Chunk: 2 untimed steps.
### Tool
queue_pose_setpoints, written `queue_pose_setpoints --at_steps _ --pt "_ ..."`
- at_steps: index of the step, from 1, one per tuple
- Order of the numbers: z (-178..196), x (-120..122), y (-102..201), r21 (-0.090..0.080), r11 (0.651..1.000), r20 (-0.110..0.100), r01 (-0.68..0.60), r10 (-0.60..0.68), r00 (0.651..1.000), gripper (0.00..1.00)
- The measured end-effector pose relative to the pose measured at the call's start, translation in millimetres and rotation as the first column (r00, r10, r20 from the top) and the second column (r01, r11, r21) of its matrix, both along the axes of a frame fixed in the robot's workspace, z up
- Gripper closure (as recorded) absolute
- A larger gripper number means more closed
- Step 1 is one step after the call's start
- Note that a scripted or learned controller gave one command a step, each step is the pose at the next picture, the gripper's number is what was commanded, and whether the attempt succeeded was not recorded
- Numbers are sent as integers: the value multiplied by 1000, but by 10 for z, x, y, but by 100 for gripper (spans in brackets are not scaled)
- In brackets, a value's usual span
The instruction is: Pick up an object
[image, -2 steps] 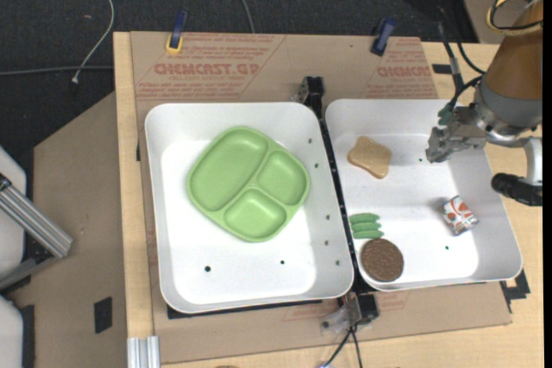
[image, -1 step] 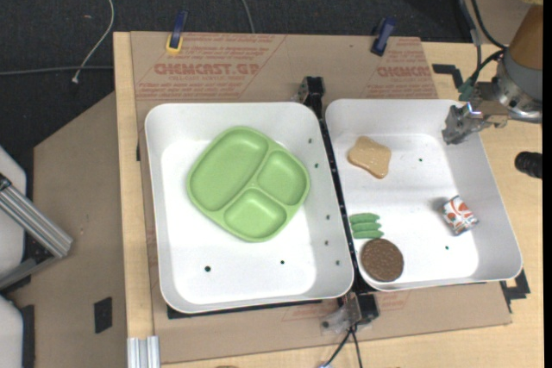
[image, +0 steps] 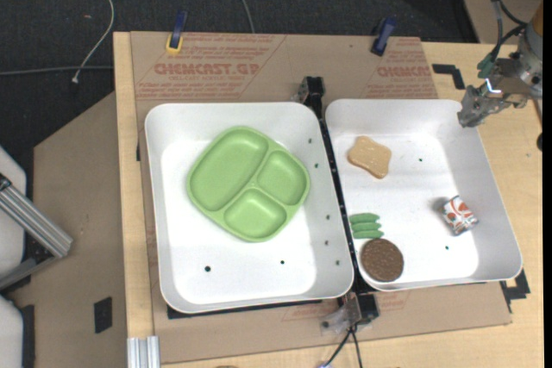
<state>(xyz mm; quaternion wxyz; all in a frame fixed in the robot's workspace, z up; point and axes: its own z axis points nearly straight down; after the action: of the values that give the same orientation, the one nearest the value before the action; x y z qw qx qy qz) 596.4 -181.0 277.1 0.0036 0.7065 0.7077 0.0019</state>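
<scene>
Over the far right corner of the right-hand shallow white bin [image: 483, 185], the grey two-finger gripper [image: 475, 109] hung at the bin's rim, nothing visible between its fingers; whether they stood open or closed could not be told at that size. The arm behind it ran off toward the right edge, trailing cables.

Inside that right bin lay four things. A tan, toast-shaped slice of toy bread [image: 370, 157] sat toward the far left part of the bin. A pair of small green pea pods [image: 366, 226] lay against the bin's left wall, nearer the front. Just in front of the pods, touching the front rim, rested a round brown cookie-like disc [image: 381, 259]. A small crumpled red-and-white packet [image: 459, 215] lay near the right wall, well apart from the others; its printing was too small to read. All four lay well apart from the gripper.

To the left of the right bin, the left-hand shallow white bin [image: 172, 254] held a light green plastic divided plate [image: 248, 183] with three compartments, set at a slant.

Behind both bins, the brown cardboard sheet [image: 276, 65] bore faint red print reading "CHEMCAST GP", repeated behind the right bin, and two blue clamps [image: 178, 28] pinned its far edge.
</scene>
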Motion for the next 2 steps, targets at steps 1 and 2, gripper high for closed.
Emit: queue_pose_setpoints --at_steps 1,2 --pt "-166 -131 498 5 1000 -11 -2 2 1000 100" --pt "-232 -267 911 5 1000 -11 -3 3 1000 100"
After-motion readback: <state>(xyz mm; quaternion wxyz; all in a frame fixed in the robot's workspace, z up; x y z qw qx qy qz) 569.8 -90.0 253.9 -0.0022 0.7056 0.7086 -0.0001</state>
